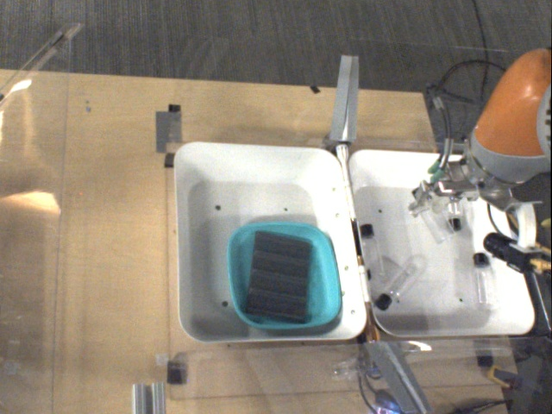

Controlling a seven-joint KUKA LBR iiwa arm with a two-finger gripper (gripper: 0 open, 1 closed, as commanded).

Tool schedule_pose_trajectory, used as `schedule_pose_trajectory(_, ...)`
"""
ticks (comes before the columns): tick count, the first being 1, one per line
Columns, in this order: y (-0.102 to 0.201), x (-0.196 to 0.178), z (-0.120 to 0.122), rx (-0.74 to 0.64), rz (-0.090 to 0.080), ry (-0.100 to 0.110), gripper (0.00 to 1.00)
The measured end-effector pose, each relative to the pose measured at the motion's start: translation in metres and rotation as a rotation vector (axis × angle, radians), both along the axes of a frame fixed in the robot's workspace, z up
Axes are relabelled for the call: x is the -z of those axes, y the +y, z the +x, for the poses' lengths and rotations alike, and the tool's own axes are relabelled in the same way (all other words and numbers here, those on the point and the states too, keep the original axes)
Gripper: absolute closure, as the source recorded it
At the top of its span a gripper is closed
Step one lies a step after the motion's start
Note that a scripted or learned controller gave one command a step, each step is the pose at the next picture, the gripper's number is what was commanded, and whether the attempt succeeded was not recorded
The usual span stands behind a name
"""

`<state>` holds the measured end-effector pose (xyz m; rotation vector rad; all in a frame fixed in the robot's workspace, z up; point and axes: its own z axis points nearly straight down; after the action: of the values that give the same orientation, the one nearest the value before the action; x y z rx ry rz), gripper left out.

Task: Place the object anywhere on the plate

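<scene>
Camera view shows the two white bins side by side: the left bin holds a teal plate toward its five o'clock corner, and a dark ribbed block already lies flat on that plate, well inside its rim and tilted a little off square. The right bin carries a clear tube-like piece near its seven o'clock corner and a few small dark bits. The grey arm with its orange band sits over the right bin at two o'clock, and the gripper hangs above that bin's eleven o'clock area, well apart from the plate; whether it is spread or closed cannot be told from here, and nothing visibly sits in it. Judging from the layout, the placing looks done if the block is the object; the next move would then call only for the arm to stay clear of the plate.
</scene>
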<state>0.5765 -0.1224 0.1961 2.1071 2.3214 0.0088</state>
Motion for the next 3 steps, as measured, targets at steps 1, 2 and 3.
schedule_pose_trajectory(1, 0.051, 0.000, -0.078, -0.226, -0.001, 0.004, 1.00)
schedule_pose_trajectory(2, 0.147, -0.033, -0.056, -0.263, -0.001, 0.001, 1.00)
schedule_pose_trajectory(3, 0.147, -0.033, -0.056, -0.262, -0.001, 0.000, 0.00)
